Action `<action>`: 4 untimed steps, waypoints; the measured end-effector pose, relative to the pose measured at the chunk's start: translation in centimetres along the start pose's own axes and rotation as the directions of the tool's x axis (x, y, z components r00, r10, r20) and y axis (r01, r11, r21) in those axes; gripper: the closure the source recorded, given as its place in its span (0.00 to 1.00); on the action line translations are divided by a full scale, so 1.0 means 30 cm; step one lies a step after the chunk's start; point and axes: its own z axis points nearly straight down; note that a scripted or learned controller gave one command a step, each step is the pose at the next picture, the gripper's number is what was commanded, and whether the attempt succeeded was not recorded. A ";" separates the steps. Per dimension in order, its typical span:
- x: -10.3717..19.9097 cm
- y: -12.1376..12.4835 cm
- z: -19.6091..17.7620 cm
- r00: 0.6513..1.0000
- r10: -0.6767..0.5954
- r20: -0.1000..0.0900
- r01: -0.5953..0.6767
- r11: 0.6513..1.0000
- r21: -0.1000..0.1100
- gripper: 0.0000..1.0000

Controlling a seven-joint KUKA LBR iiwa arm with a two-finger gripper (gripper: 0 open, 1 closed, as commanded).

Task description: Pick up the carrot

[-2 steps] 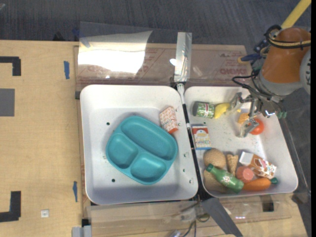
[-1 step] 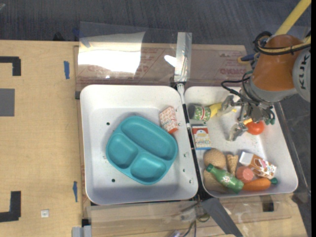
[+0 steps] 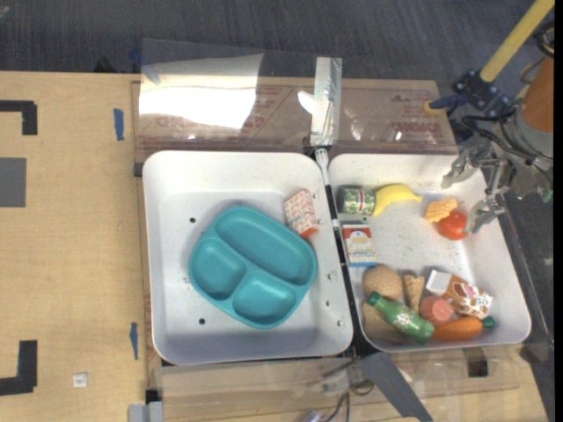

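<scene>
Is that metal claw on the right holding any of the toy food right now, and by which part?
Nothing: the two-finger gripper is open above the right white bin's far corner. The orange toy carrot lies untouched at its near edge.

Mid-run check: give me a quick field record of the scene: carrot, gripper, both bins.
carrot: lying at the near edge of the right bin, beside the green bottle
gripper: above the right bin's far right corner, well away from the carrot, nothing seen between its fingers
near gripper: tomato
left bin: teal divided plate, small carton
</scene>
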 end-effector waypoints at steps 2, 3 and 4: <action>0.057 0.199 0.296 1.000 0.018 -0.007 -0.018 1.000 -0.009 0.00; -0.113 0.136 0.296 0.994 -0.100 -0.036 0.100 0.995 -0.019 0.00; -0.107 0.197 0.290 0.989 -0.143 -0.021 0.143 0.990 0.000 0.00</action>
